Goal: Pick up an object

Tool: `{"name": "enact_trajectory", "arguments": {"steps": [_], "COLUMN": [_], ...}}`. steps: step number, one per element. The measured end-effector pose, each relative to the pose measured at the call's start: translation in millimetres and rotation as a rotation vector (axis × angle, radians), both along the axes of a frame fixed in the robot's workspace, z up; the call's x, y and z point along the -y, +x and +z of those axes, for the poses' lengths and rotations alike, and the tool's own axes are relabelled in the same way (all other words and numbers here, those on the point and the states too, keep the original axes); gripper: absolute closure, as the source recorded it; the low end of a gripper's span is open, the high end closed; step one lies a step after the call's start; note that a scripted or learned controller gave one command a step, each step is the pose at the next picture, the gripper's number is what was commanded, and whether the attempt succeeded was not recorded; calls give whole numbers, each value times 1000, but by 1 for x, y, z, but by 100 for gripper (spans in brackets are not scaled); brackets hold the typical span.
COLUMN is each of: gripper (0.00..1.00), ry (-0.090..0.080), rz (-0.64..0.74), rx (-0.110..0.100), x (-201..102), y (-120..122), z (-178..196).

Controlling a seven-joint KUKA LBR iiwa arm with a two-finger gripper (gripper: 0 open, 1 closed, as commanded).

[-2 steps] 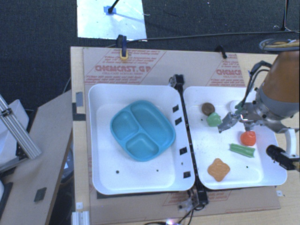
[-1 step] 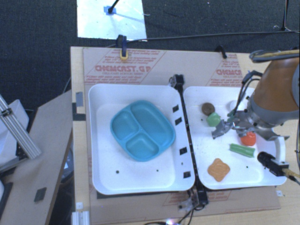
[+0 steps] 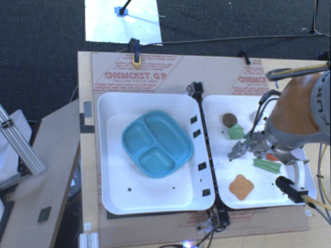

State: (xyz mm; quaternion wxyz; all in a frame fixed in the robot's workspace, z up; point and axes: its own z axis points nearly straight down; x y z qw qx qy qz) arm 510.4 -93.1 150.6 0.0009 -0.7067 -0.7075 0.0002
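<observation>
Gripper (image 3: 239,150): low in the right bin (image 3: 220,187), state I cannot tell. Green block (image 3: 236,132) at its 12 o'clock, touching or not unclear. I would centre over the block before closing. Orange piece (image 3: 241,186) at 6 o'clock.

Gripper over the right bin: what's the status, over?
Gripper low in right bin, nothing visibly held. Green piece just beside it. Orange cookie untouched.

Robotics lab: robot arm (image 3: 297,105) at 3 o'clock over two white bins (image 3: 155,99) on a clamped board (image 3: 170,71), cables around
</observation>
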Motion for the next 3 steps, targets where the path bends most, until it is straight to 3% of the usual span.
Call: {"name": "enact_trajectory", "arguments": {"steps": [1, 2, 3], "gripper": [0, 100, 100], "ry": [0, -1, -1], "rz": [0, -1, 3], "rx": [-1, 3, 6], "x": [0, 0, -4], "y": [8, 9, 8], "z": [-59, -46, -2]}}
